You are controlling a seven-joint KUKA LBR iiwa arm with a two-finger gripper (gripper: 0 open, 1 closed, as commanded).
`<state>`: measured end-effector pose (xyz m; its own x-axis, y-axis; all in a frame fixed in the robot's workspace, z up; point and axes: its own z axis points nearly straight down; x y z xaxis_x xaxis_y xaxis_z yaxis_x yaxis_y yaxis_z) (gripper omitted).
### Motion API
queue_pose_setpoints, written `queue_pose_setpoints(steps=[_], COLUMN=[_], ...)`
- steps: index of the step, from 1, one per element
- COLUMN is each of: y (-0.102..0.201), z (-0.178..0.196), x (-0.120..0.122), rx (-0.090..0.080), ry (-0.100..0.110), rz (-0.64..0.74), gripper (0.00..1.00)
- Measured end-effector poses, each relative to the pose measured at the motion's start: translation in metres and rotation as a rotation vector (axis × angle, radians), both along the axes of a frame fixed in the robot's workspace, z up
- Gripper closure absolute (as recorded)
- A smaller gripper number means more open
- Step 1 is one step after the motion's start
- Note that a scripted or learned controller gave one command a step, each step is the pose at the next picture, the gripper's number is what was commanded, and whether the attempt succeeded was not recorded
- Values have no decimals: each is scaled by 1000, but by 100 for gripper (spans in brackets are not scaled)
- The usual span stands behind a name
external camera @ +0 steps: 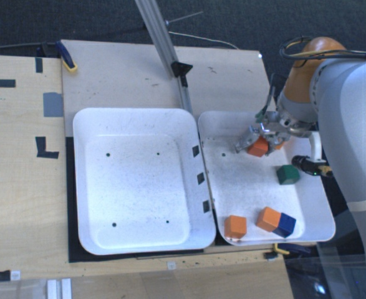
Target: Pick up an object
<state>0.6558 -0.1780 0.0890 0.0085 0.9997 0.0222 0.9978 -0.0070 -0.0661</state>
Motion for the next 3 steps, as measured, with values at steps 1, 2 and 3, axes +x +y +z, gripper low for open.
queue_pose_setpoints(steps=[1,2,3], y=[1,80,159], z=[8,30,108], x=[-1,-24,17], rx=[-3,-20,-20], ry=[-1,-65,-75], rz=[3,15,17], gripper=[100,100,100])
